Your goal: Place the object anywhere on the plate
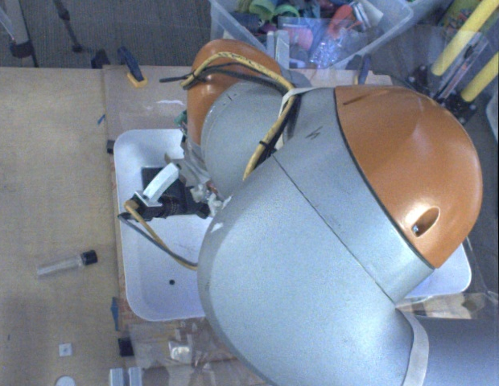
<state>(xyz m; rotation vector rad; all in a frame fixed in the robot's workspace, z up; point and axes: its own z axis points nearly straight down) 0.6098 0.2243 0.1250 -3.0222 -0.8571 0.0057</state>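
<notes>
My grey and orange arm [330, 215] covers most of the view and hides much of both white bins. Its wrist end with the gripper [195, 190] hangs low over the middle of the left bin [141, 292], near that bin's right side. What lies under the wrist is hidden by the arm. A tiny dark speck [171, 281] sits on the bare white floor of the left bin, toward its front. Of the right bin, a front corner [455, 284] peeks out from under the arm.
A clear tub of colourful toys [314, 14] stands behind the bins, with yellow foam tubes [475, 22] at the back right. A blue clamp [134, 69] grips the bench's back edge. A small clear tube with a black cap [66, 264] lies on the floor to the left.
</notes>
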